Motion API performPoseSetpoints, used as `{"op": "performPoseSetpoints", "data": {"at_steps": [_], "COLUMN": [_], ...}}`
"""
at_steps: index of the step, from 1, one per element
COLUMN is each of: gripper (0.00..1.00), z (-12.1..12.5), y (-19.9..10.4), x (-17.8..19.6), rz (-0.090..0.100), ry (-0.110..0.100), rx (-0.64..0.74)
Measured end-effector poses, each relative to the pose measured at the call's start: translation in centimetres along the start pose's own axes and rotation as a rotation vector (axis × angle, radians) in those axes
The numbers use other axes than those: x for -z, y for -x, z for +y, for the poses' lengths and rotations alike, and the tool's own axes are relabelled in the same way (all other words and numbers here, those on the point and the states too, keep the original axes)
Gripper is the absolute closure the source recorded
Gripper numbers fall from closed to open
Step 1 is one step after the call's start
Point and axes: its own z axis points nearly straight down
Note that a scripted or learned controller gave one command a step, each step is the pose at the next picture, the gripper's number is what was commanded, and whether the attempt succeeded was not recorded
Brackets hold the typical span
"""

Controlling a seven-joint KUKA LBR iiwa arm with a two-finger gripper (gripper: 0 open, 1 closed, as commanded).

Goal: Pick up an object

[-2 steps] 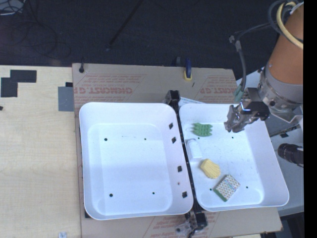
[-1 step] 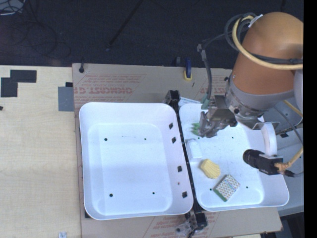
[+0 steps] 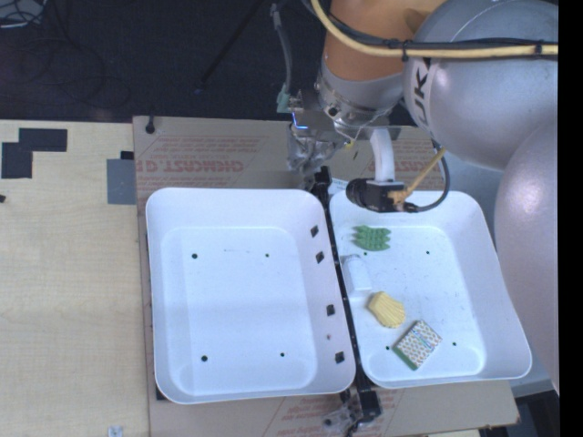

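Hovering near the top centre of the frame: gripper point(image 3: 312, 160), parked just above the upper end of the seam where the two bins meet. Not over any object, not down inside either bin. Honestly can't tell whether released or clenched, too dark and cluttered up there. Nothing visibly held, anyway.

Over in the right bin point(image 3: 496, 244), all the candidates:
- green leafy-looking thing point(image 3: 372, 237), upper left part of that bin, closest to the gripper
- yellow lump point(image 3: 386, 309), lower down, towards the middle
- patterned flat block point(image 3: 418, 343), just below and right of the yellow one, lying tilted, near it but apart
- maybe a small white piece point(image 3: 354, 273) hugging the seam-side wall, hard to make out against the white plastic

Left bin point(image 3: 164, 209): just a few dark dots on the floor.

Probably scattered loose like that on purpose, so that each piece can be gripped without bumping a neighbour. Guessing a staging pose for the arm point(image 3: 474, 71), high enough to clear the rims before dropping down. Pick not started by the look of it, everything resting flat on the bin floor. Best bet: the green one, nearest and with open space around it. Riskier: the white bit, tight against the wall.
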Motion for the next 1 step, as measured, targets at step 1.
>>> {"op": "performPoseSetpoints", "data": {"at_steps": [1], "gripper": [1.0], "z": [-2.8], "y": [-3.31], "x": [2.19], "rz": [-0.001], "ry": [-0.006], "rx": [-0.003]}}
